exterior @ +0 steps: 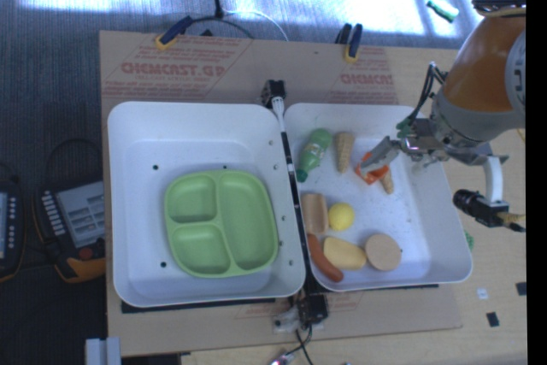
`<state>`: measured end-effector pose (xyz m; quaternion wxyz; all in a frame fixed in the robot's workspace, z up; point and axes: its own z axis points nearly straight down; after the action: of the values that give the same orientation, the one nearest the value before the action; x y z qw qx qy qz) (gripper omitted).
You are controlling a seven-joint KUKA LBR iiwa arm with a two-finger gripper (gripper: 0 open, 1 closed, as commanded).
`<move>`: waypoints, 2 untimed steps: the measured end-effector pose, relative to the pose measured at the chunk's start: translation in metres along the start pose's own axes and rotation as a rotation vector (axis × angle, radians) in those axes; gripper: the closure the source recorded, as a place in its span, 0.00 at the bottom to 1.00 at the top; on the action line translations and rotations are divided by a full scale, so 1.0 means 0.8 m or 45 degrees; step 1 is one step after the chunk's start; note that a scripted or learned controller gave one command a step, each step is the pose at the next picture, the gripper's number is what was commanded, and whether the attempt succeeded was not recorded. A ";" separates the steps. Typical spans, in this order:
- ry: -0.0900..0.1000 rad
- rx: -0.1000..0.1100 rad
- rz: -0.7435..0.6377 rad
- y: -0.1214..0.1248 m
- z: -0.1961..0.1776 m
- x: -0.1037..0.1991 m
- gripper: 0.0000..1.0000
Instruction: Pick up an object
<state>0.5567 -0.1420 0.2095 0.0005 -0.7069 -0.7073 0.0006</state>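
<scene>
The right bin [427, 261] holds several toy foods. A green bottle [313, 153] and a pale corn cone [344, 150] lie at its far left. An orange-red carrot piece [374, 174] lies near the middle. At the front are a bun [314, 212], a yellow lemon [341, 216], a yellow potato [344, 252], a red sausage [326, 261] and a brown round disc [383, 252]. My gripper [382, 155] reaches in from the right and hangs low, right over the carrot piece, overlapping its top end. The gripper hides part of the carrot.
The left bin [137, 141] holds a green divided plate [220, 222]. A black clip [273, 90] sits at the far end of the wall between the bins. The arm's orange band [487, 73] and grey wrist overhang the right bin's far right corner.
</scene>
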 end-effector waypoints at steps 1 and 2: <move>0.000 0.000 0.259 0.038 0.145 -0.029 0.00; 0.001 -0.006 -0.342 0.060 0.149 -0.079 0.00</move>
<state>0.6042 -0.2049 0.0898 -0.0010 -0.6057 -0.7957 -0.0015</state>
